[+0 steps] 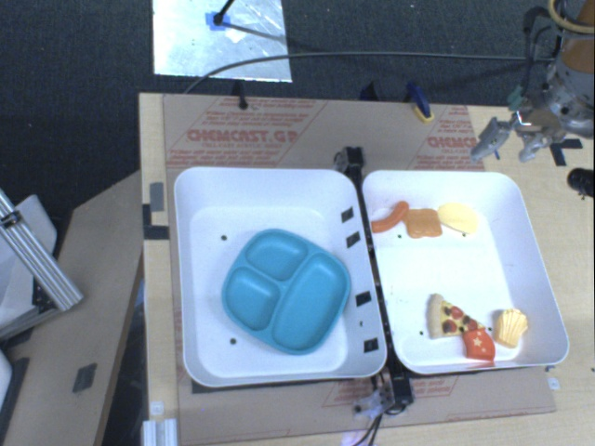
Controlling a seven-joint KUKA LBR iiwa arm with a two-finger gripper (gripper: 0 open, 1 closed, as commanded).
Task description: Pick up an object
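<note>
The brown board on the desk (279, 128) has "CHEMCAST GP" printed in faded red, readable at about 11 o'clock above the left bin and again upside down-ish near 1 o'clock, plus a partial repeat along the bottom edge. Two shallow white plastic bins sit side by side. The left bin (204, 203) has just one thing in it: a blue plate (286, 289) with three compartments, smooth plastic, rounded corners. The right bin (521, 249) holds six toy food bits: at its 11 o'clock an orange sausage (390, 216) touching a tan toast-shaped piece (423, 223), with a pale yellow rounded piece (457, 217) just beside that; down at 5 o'clock a pizza slice (450, 316) with red dots, a red wedge (479, 343) touching its tip, and a ribbed yellow shell-shaped piece (510, 325) right next to them. The gripper (509, 143) hangs at about 1 o'clock of the scene, outside the right bin past its back rim, and its fingers (487, 143) look spread apart with nothing between them. One crinkly silver sheet (221, 26) lies on the dark floor at 12 o'clock with a blue tape patch on it.
</note>
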